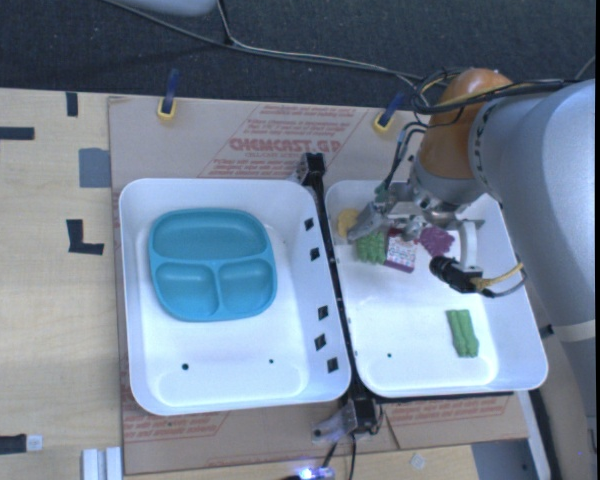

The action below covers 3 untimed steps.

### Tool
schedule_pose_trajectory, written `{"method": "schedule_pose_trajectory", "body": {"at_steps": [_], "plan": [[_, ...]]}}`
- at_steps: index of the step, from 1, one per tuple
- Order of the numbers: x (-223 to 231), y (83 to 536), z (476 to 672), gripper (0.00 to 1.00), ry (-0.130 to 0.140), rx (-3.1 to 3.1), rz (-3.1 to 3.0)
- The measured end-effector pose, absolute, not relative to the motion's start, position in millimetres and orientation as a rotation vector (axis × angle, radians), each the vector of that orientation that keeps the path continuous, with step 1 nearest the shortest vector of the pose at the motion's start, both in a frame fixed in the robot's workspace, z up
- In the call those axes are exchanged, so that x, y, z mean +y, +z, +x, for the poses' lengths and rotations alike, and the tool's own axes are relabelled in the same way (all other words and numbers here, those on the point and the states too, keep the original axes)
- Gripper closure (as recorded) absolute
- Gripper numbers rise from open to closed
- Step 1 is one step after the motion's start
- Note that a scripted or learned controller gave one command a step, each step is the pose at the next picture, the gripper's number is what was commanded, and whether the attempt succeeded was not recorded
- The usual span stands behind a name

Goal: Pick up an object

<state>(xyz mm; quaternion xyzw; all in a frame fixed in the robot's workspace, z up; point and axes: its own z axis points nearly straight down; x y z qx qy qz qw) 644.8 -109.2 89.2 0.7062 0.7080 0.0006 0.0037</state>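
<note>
**Claw low over the cluster at the right bin's far corner**

Claw (392, 220) down in the right bin (420, 353), close to the far-left corner, directly above a small heap of things. Cannot tell the claw's state: too much blur and overlap at the tip. Just beneath and toward the near side, a green block (371, 248) touching a white-and-purple packet (401, 255); a purple piece (438, 239) just beside these on the right; a yellow bit (347, 218) to the left, hard against the divider between bins. Nothing visibly gripped.

Well apart, near the bin's right wall, a green bar (463, 332), long axis running roughly far-to-near, with open floor around it.

Likely nearest target: the green block, crowded by neighbours. Little room leftward; free space toward the near side.

Left bin (140, 298) carrying a blue divided tray (214, 264).
</note>
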Motion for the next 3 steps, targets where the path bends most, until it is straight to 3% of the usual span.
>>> {"method": "schedule_pose_trajectory", "body": {"at_steps": [1, 3], "plan": [[-109, 100, 646.3, 1.0, 0.006, 2.216, 2.208], [-113, 202, 629.6, 1.0, 0.002, 2.222, 2.219]]}}
